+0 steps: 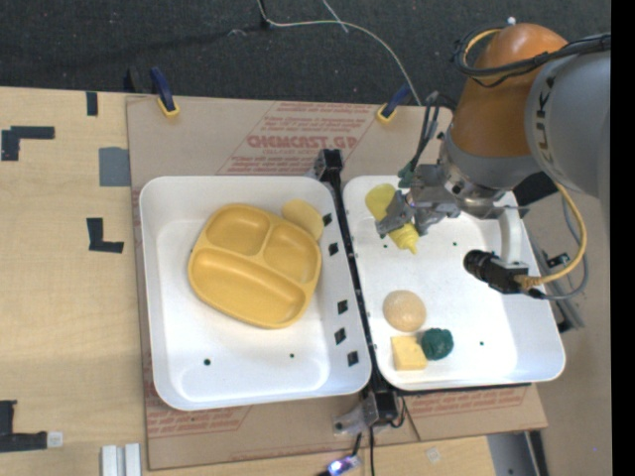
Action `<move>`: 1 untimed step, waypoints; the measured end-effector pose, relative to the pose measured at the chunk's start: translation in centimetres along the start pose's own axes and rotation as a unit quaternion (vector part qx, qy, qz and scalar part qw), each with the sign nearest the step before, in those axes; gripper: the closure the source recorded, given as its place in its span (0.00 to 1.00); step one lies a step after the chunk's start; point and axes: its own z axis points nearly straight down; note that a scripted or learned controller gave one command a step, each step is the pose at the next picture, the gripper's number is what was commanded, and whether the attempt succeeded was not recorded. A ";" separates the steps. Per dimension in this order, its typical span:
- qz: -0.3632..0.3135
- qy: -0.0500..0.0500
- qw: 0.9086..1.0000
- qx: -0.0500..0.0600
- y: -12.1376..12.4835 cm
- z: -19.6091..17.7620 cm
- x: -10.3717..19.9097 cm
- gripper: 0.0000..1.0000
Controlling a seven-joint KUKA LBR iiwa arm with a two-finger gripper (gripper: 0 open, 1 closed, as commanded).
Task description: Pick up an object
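Poised in the right bin [516, 350] with gripper [402, 224] directly over the yellow object [382, 202] (grip state unreadable), other items nearer the front.

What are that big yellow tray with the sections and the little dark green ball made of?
The yellow divided tray looks like molded plastic: one even colour, smooth rounded compartment rims, a soft matte sheen. The dark green ball looks rougher and duller, with an uneven outline, perhaps foam or rubber; it is too small to tell for sure. It lies beside a pale yellow block in the right bin.
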 end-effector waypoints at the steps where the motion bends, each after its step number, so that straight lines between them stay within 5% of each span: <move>1: 0.000 0.000 1.000 0.001 -1.7 1.2 5.8 1.00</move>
